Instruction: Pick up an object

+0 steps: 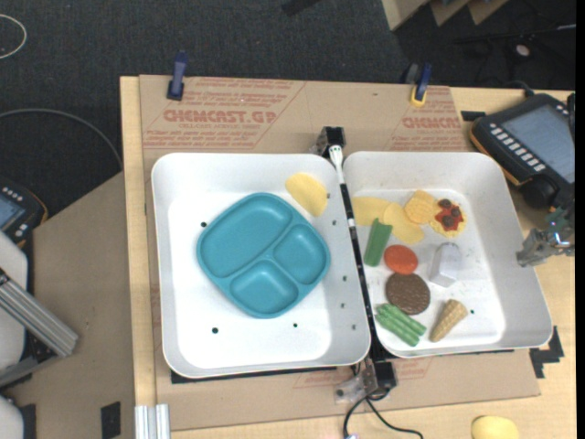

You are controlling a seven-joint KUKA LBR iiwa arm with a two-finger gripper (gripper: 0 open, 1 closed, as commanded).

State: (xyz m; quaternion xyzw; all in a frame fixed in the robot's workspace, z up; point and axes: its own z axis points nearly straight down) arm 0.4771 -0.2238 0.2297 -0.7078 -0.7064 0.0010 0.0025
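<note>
Two white bins sit side by side. The left bin [183,273] holds a blue tray [263,254] and a yellow toy lemon [308,192]. The right bin [512,245] holds toy foods: a green bean [376,242], a brown cookie [407,292], an ice cream cone [447,318] and a small pizza [449,217].

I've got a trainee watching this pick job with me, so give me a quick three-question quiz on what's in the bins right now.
1. True or false: the blue tray lies in the right bin.
2. Which item lies nearest the right bin's front edge?
A. green beans
B. tomato
C. waffle
3. Fill in: the yellow piece in the left bin lies at the tray's ___ corner, next to the divider between the bins.

Key:
1. False; it lies in the left bin.
2. A.
3. Far right (upper right in the camera view).
</note>
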